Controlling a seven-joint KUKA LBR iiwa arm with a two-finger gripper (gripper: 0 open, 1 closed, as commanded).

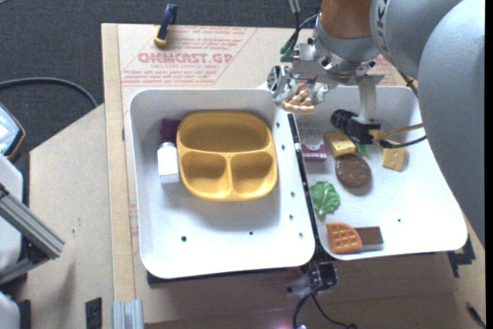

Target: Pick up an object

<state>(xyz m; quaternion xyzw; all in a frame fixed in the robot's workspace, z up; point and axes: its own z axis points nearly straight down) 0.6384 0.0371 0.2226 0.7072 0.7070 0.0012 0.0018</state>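
A grey arm with an orange band reaches in from the right over two white bins set side by side. The left bin holds a yellow divided tray, with a small white bottle touching the tray's left edge. The right bin holds scattered toy food: a brown patty, a green leaf, a waffle near the front rim, a cheese wedge and a tan block.

The gripper hangs at the far end of the rim between the bins. A small orange-and-cream piece sits right at its tip and appears clamped between closed fingers. The other food lies toward the front and right of the gripper, the tan block closest.
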